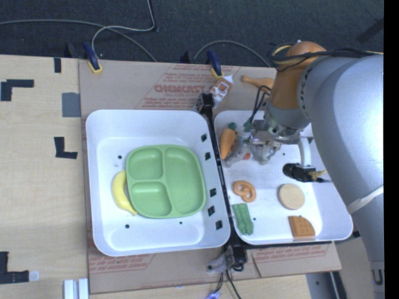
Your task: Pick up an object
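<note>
Closest to me is the big grey arm (pixel 352 142) coming in from the right, over the right bin (pixel 330 232). The gripper (pixel 259 149) is down in the far part of that bin, right next to the carrot (pixel 227 141); can't tell its state from here. Nearer in that bin I've got a pretzel (pixel 244 190), round cracker (pixel 291 196), green pod (pixel 242 218) and toast piece (pixel 302 227). Left bin (pixel 106 229) has a green divided plate (pixel 166 180) with a banana (pixel 121 194) tucked against its left edge.

My tool (pixel 259 147) blurs over the right bin (pixel 324 223) — its grip unreadable; the banana (pixel 121 193) hides partly under the plate (pixel 166 180).
</note>
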### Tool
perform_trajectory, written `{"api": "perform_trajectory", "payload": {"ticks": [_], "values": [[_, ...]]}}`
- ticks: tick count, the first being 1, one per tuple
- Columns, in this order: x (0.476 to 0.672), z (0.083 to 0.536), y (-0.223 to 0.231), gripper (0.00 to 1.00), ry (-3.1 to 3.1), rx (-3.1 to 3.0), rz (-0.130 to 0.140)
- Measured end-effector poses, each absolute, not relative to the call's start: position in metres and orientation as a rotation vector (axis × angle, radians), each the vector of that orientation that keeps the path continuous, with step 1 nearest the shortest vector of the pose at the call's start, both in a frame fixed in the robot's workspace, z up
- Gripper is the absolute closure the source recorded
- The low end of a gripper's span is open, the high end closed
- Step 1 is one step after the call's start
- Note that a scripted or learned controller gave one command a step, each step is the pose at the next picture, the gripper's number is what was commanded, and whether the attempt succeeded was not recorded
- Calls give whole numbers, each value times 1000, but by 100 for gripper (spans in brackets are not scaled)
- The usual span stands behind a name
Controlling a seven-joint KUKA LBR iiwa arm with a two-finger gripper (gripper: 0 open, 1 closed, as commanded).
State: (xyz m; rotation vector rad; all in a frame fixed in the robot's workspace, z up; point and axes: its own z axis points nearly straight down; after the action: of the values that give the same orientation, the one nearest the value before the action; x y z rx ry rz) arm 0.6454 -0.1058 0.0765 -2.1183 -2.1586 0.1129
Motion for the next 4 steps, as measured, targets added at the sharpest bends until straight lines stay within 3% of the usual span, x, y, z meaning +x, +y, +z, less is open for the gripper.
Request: {"api": "perform_trajectory", "payload": {"ticks": [1, 2, 3, 4], "values": [[645, 77, -100, 0, -2161, -2131, 123], [645, 76, -102, 0, -2160, -2124, 116], [667, 84, -96, 0, -2220, -2221, 6], [649, 85, -102, 0, -2224, -2221, 3]]}}
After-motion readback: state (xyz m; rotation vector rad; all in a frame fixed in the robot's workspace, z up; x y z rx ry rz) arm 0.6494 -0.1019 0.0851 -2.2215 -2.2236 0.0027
